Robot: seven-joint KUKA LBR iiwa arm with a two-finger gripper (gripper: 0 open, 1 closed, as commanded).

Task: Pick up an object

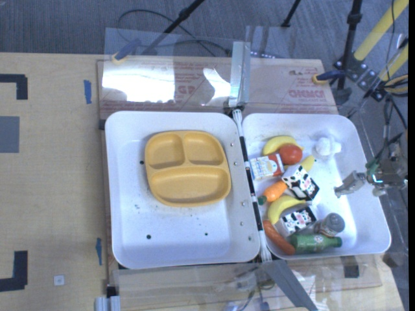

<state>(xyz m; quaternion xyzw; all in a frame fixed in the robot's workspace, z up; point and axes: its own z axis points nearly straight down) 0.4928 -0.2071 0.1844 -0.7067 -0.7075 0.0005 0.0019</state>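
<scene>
Gripper (353,183) at right bin's (373,235) right edge, finger state cannot be told, toys (295,203) crowded along bin's left half, bare floor beside gripper, yellow plate (188,167) in left bin (130,238).

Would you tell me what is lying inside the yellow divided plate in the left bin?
Nothing shows in the yellow divided plastic plate: its three compartments look bare. It rests flat in the left white bin, covering the floor beneath, so anything under it cannot be seen.
</scene>
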